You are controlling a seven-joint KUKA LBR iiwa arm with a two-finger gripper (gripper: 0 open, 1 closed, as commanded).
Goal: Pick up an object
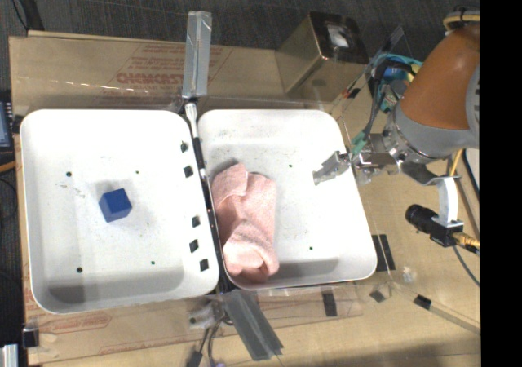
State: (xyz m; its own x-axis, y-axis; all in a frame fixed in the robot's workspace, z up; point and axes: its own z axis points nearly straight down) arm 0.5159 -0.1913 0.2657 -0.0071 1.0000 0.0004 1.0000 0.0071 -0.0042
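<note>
While the arm reaches in from the right, its parts and surroundings lie as follows.

Claw: the gripper hangs over the right edge of the right bin, pointing left; whether its fingers are open or shut cannot be told, and nothing shows between them.

Arm: grey with an orange band, it stands outside the right bin's upper right corner, with blue and green cables bunched at the wrist.

Right bin: a shallow white tray holding a folded pink cloth, which lies against the bin's left wall and runs down to its lower left corner, well apart from the claw.

Left bin: the left bin is a matching white tray just beside the right one; it holds a small blue cube left of its centre.

Divider: a grey metal bar rises from the seam between the two bins at the top.

Around: a brown cardboard box sits behind the right bin; a flat sheet of cardboard lies under and behind both bins.

Obstacles: the stretch of white floor between claw and cloth is bare.
</note>
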